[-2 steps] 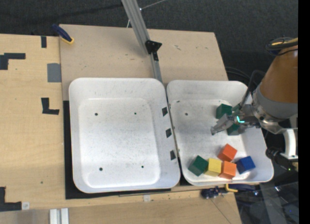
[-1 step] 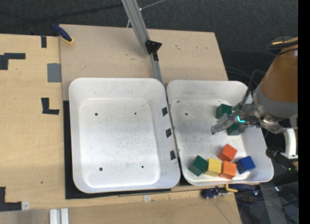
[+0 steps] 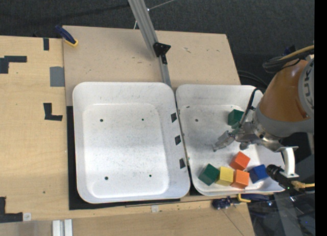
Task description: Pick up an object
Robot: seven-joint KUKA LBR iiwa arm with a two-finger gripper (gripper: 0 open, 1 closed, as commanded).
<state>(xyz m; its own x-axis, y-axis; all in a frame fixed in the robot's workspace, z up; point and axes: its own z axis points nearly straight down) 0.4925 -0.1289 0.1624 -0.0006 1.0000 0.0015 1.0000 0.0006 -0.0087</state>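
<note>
Bench (image 3: 127, 61) of pale wood, seen from above at a slant, bearing two shallow white bins side by side on a dark mat. Left bin (image 3: 82, 127) shows four small dark spots on its floor. Right bin (image 3: 204, 102) carries the loose blocks and the end of the arm.

Arm (image 3: 286, 102), grey with an orange band, enters from the right edge and bends down over the right bin. Jaws (image 3: 229, 139) point left and slightly downward, hanging near the middle of the right bin. They appear parted, one finger angled toward the bin floor and one lying nearer the wrist, with nothing visible between them; the metal is small and dark against the speckled floor, so the gap is hard to judge.

Dark green block (image 3: 235, 117) sits just above the jaws, close to the wrist cable, possibly touching the arm. Orange block (image 3: 241, 160) lies below the wrist, tilted. A row stands along the near wall of the right bin: green block (image 3: 209, 174), yellow block (image 3: 226, 174) touching it, second orange block (image 3: 241, 178) beside the yellow one, and blue block (image 3: 258, 172) at the right end.

Slanted metal rail (image 3: 145, 20) crosses the upper bench toward the gap between the bins. Small blue and yellow clamp (image 3: 67, 35) rests at the upper left corner of the bench.
</note>
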